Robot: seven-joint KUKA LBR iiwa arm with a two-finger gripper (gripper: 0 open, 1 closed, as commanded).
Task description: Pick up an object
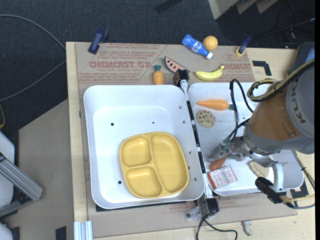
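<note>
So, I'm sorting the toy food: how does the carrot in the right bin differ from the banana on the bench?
The carrot is orange and straight; the banana is yellow and curved. The carrot lies inside the right bin; the banana lies outside on the bench, behind that bin. Both lie flat, roughly crosswise.

You see the gripper (223, 152) low in the right bin (240, 186), beside a red packet (223, 175); a carrot (213, 104) and cookie (204, 117) lie farther back, and a yellow tray (152, 163) fills the left bin (100, 134)
</note>
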